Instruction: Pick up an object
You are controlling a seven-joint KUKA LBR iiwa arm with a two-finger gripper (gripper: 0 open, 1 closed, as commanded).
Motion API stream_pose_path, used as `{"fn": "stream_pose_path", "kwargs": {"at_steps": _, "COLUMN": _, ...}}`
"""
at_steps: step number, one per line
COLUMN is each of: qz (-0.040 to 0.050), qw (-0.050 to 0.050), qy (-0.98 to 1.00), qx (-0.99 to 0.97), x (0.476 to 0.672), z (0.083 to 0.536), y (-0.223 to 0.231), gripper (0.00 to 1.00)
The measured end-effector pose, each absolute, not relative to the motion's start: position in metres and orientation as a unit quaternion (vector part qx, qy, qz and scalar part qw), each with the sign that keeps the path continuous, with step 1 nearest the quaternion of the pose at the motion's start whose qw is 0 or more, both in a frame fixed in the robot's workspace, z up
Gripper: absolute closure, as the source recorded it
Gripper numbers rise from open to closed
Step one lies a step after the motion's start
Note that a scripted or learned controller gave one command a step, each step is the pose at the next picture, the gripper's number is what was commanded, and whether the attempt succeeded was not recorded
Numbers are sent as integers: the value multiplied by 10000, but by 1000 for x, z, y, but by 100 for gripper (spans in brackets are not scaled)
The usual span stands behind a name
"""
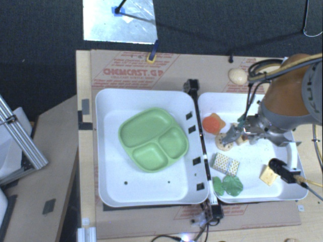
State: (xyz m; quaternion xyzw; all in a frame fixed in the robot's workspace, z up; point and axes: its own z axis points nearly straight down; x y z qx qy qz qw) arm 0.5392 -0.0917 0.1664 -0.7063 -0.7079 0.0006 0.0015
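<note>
Reaching in from the right on the grey, orange-banded arm (288, 92), the end effector (233, 135) hangs low over the upper middle of the right bin (251, 185); whether it is open or closed cannot be told from this angle, and nothing can be seen gripped in it. Beneath everything lies the counter (55, 135), topped by a brown board (166, 64) with red printing, on which the two white bins sit side by side, touching along a black-clipped seam. The left bin (111, 178) holds a single pale green divided plate (154, 140) with three compartments, lying flat near its centre. Beyond the board, at the far edge, a shiny silver sheet (118, 14) lies on the dark floor covering. In the right bin, a tan biscuit-like piece (224, 143) lies just at the tip of the end effector, on its lower left side, close enough that contact cannot be ruled in or out. An orange lump (213, 123) sits just above it, near the bin's left wall. A green leafy piece (228, 185) rests in the near left corner, with a small patterned square (225, 163) just above it. A yellow wedge (267, 176) lies toward the near right side, well apart from the others. A pale egg-shaped thing (237, 75) rests on the board outside the bins, above the right one.
</note>
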Motion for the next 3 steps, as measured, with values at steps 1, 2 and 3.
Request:
{"fn": "stream_pose_path", "kwargs": {"at_steps": 1, "qz": 14, "qw": 22, "qy": -7075, "qx": -7067, "x": 538, "z": 103, "y": -92, "gripper": 0}}
{"fn": "stream_pose_path", "kwargs": {"at_steps": 2, "qz": 2, "qw": 8, "qy": -7075, "qx": -7068, "x": 538, "z": 83, "y": -91, "gripper": 0}}
{"fn": "stream_pose_path", "kwargs": {"at_steps": 3, "qz": -9, "qw": -6, "qy": -7074, "qx": -7069, "x": 539, "z": 95, "y": -92, "gripper": 100}}
